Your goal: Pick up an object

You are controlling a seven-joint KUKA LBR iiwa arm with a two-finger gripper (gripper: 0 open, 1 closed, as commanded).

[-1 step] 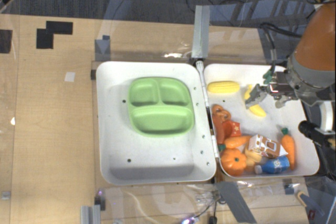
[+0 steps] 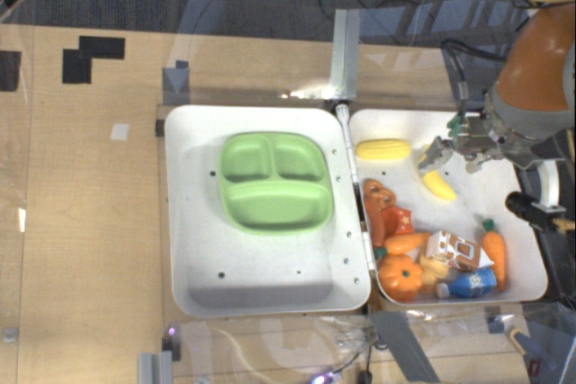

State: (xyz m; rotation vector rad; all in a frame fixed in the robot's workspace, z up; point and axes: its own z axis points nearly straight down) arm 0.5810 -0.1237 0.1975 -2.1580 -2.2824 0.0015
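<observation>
The right bin [image 2: 531, 283] holds a yellow corn cob [image 2: 382, 150] at its far left and a small yellow banana [image 2: 438, 185] just right of it. Nearer the front lie a red toy [image 2: 384, 213], an orange carrot piece [image 2: 405, 242], an orange pumpkin [image 2: 400, 276], a small carton [image 2: 452, 251], a blue bottle [image 2: 470, 284] and a carrot with a green top [image 2: 493, 256]. My gripper [image 2: 453, 157] hangs just above and behind the banana, to the right of the corn. It is open, and its fingers [image 2: 431, 154] hold nothing.
The left bin [image 2: 193, 283] carries a green divided plate [image 2: 274, 182]. A metal post [image 2: 346, 58] stands at the back between the bins. Cables trail on the floor behind the bench. The arm's orange band [image 2: 540, 58] looms over the right bin's far corner.
</observation>
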